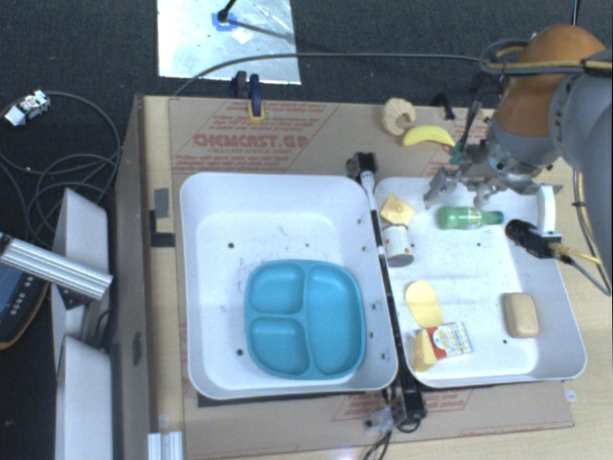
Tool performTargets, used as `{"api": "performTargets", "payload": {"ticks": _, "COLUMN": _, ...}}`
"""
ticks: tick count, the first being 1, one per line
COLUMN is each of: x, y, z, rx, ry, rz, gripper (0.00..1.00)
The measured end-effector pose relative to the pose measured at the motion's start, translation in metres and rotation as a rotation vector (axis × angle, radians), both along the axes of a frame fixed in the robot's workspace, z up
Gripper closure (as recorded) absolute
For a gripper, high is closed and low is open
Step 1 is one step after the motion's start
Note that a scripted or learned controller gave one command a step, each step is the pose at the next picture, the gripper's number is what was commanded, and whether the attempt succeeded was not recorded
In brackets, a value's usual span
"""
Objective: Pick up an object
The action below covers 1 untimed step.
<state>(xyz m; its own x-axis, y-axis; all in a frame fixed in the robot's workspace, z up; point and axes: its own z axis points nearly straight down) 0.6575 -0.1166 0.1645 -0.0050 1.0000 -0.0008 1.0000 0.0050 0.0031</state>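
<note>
Arm poised over the right bin, reaching stage.
The gripper [462, 188] hangs at the right bin's [551, 300] back edge, fingers spread wide and holding nothing, just above the green bottle [468, 218]; next I'd expect a straight drop and a squeeze.

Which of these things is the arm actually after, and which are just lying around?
Likely for the job: gripper; green bottle, nearest it; yellow piece; tan block; small packet.

Just lying about: blue tray; banana outside the bins; clamp.
</note>
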Motion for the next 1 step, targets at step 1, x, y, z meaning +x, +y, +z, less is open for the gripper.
{"api": "performTargets", "payload": {"ticks": 1, "x": 0.0157, "y": -0.0285, "z": -0.0598, "rx": -0.005, "ry": -0.02, "rz": 0.001, "gripper": 0.0}}
